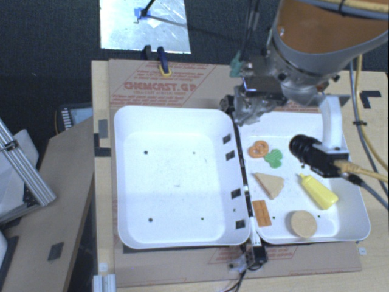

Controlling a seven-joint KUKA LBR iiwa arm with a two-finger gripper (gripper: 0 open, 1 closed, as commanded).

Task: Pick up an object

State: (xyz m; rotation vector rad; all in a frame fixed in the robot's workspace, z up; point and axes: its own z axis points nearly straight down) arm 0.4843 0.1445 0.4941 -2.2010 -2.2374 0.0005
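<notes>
so the left bin [170, 175] is sitting there plain white with a few dark dots on its floor. moving right, the gripper [250, 107] is hanging over the far left corner of the right bin [358, 224], up by the divider, and honestly can't tell how the claw is set, it's just a dark blur under the arm [322, 35]. nothing visibly in it. below it the stuff is lying in the right bin: orange pretzel [258, 149] touching a green piece [274, 158], tan wedge [270, 184], orange block [261, 212] by the divider, tan disc [302, 223], yellow bottle [318, 191] further right.
</notes>
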